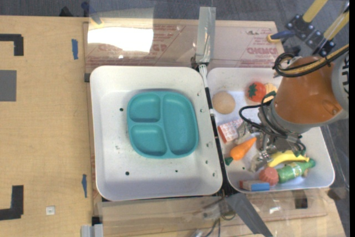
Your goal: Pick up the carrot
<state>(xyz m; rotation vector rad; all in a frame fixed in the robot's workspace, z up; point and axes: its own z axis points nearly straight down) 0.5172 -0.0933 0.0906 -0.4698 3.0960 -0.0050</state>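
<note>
you're looking at a chunky orange band above the wrist | grey arm segment at the right edge | black cables looped over the orange part | darker metal gripper below, silvery bits, wiring around its base

arm: reaching in from right | hand: pointing down, low

My own wrist covers the middle of the right bin. My fingers are a dark tangle, their gap unreadable. The carrot has its right end lost under them. The banana is partly covered too. My arm leaves the right edge.
</note>
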